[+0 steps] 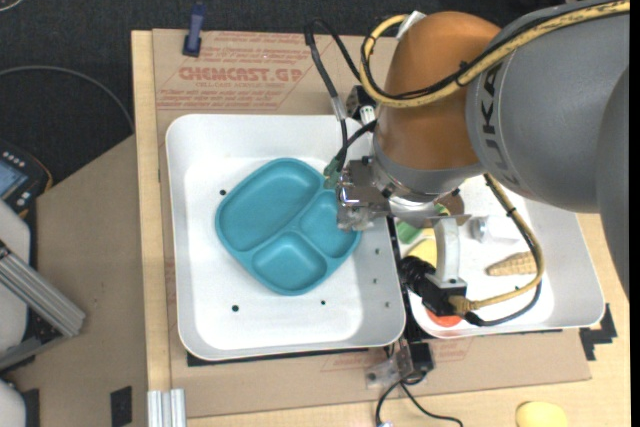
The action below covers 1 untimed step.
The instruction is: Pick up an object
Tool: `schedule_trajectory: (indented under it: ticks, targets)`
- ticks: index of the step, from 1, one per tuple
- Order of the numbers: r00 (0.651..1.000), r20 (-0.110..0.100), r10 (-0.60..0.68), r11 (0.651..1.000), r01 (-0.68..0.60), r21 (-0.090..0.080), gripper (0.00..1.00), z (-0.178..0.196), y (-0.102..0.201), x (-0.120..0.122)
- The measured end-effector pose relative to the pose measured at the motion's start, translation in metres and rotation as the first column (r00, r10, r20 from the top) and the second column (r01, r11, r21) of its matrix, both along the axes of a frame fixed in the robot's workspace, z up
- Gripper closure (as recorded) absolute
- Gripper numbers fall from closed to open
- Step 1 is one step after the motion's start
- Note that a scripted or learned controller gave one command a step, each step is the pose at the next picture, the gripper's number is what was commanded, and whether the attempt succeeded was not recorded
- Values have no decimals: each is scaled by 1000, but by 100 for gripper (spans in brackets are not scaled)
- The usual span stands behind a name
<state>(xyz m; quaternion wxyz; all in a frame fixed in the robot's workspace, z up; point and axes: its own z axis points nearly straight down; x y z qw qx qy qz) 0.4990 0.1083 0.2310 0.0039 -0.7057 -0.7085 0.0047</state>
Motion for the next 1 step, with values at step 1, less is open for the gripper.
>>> schedule_trajectory:
  ticks: [1]
  targets:
    - [1000, 22, -1, 1000, 1, 5, 100, 102, 3, -20]
